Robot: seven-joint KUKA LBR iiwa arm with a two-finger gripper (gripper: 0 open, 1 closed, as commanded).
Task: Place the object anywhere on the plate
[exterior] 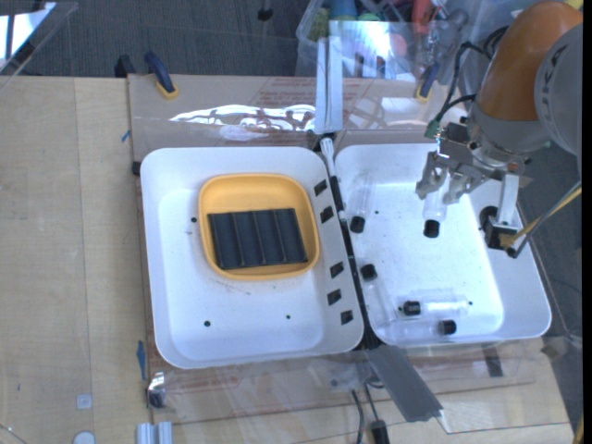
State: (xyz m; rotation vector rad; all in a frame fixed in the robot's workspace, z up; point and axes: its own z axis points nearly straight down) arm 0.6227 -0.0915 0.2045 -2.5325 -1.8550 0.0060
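Clear tube [435,303] lies low in right bin [527,317]; gripper [442,185], open w/ nothing held, must descend and grasp, then go to yellow plate [211,192].

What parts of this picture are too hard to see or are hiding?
- In the camera view, the gripper blends into the white right bin, so whether its jaws grip the small white tube with a black cap below cannot be told.
- Two clear tubes near the bin's front are too faint to show their outlines.
- The dark ridged object on the yellow plate is too small to identify.
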